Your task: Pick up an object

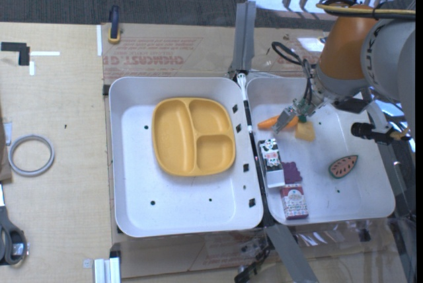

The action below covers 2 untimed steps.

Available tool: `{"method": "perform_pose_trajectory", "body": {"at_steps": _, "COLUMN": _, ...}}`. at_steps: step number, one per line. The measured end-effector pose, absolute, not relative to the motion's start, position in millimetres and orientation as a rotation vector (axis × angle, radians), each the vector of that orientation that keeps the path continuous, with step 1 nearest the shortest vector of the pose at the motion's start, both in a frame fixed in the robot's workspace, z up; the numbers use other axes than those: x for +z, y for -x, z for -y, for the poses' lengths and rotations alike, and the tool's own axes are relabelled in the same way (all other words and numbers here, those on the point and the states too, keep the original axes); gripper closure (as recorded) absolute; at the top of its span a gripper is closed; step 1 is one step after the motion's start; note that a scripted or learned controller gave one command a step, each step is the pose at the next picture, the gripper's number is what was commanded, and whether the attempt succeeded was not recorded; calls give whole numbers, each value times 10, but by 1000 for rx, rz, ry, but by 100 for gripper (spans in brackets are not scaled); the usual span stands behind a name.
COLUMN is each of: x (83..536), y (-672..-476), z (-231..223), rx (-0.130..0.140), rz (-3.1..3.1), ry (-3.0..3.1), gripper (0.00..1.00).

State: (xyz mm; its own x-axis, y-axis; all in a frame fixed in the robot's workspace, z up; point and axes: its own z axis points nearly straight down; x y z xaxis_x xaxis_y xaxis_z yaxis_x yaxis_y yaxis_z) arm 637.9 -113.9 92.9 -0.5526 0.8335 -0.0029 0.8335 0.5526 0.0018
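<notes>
Orange carrot-shaped toy [268, 121] lies in the right white bin [370, 209] by its left wall, gripper [289, 119] right on it; grip state unclear. Risk: fingers skid, nudging yellow wedge [305, 132] instead

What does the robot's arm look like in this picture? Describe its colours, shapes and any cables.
The arm is bulky and rounded, grey, with a broad orange band above the wrist. Thin black cables loop beside it. It narrows to a small metallic gripper with a green spot near it.
</notes>
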Motion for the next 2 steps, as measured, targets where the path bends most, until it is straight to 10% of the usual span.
{"method": "perform_pose_trajectory", "body": {"at_steps": 1, "x": 1036, "y": -6388, "z": 1151, "rx": 3, "rz": -2760, "ry": -1487, "gripper": 100}}
{"method": "perform_pose_trajectory", "body": {"at_steps": 2, "x": 1925, "y": -6514, "z": 563, "rx": -1, "rz": -2689, "ry": -1619, "gripper": 100}}
